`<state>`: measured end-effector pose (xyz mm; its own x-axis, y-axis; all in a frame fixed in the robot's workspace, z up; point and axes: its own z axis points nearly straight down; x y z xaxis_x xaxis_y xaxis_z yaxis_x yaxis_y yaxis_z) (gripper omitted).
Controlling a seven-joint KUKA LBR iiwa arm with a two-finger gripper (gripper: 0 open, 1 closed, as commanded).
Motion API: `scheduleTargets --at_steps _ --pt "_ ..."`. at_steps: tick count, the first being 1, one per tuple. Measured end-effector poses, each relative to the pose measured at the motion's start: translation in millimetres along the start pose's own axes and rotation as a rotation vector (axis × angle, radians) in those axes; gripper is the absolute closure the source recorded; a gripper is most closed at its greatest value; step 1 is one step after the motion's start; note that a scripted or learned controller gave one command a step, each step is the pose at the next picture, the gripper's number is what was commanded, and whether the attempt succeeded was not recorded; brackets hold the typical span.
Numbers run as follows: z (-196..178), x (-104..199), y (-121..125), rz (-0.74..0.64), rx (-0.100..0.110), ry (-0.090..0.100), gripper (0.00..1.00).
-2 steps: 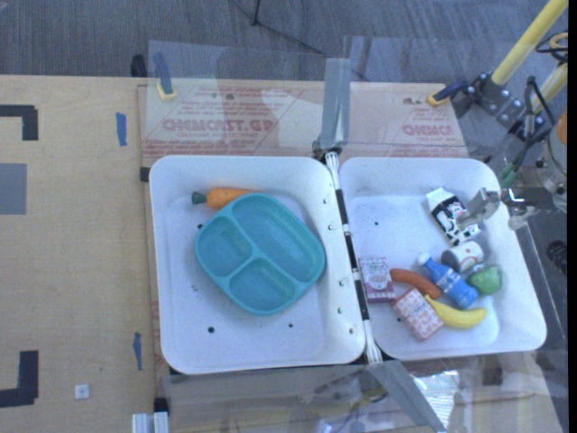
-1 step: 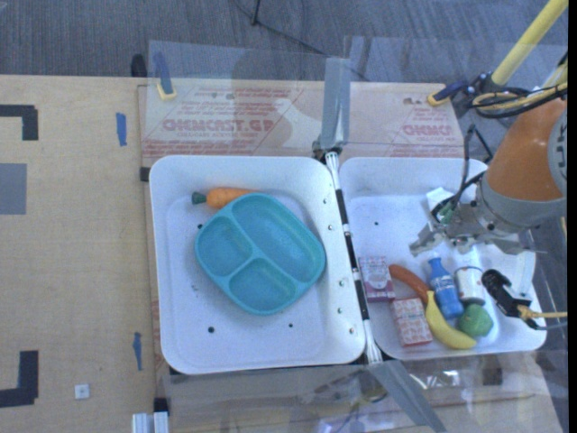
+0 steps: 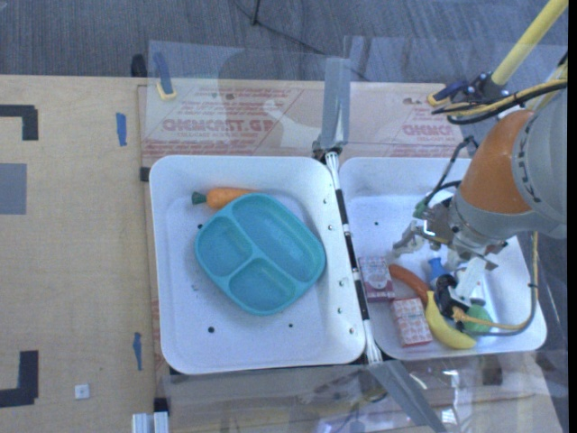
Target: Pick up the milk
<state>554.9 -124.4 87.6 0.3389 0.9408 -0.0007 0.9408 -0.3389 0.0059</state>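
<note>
**A:** Where did the milk lie in the camera view?

**B:** I took it for the small pale carton (image 3: 374, 276). It lay flat, up and to the left of the banana (image 3: 444, 326), close against the left wall of the right bin (image 3: 388, 207). A pinker carton (image 3: 411, 321) lay just left of the banana, and I could not say for sure which of the two was the milk.

**A:** And the gripper?

**B:** The gripper (image 3: 448, 253) hung over the bin above the banana, as the view has it. It was to the right of the pale carton and apart from it. I could not tell whether the pincer was spread or pressed together, and I saw no carton in it.

**A:** So how should the approach go?

**B:** In my judgement it needed to shift left, away from the banana, and centre over the carton before descending. An orange-red pepper (image 3: 410, 282) lay between the carton and the banana, close to the carton's right side, and the bin wall crowded its left side. Gripping across the carton's other two sides would likely avoid both.
</note>
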Motion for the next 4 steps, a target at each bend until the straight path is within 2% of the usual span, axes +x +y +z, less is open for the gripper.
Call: scheduleTargets --at_steps 1,2,3,4 --pt "-138.2 16.9 88.3 -0.035 0.006 -0.001 0.00" --pt "-21.7 -20.3 100.2 -0.179 0.003 0.000 0.00" --pt "-12.1 -1.2 103.8 -0.174 0.004 0.000 0.00" --pt "-22.2 0.2 104.6 -0.177 0.003 -0.001 1.00"
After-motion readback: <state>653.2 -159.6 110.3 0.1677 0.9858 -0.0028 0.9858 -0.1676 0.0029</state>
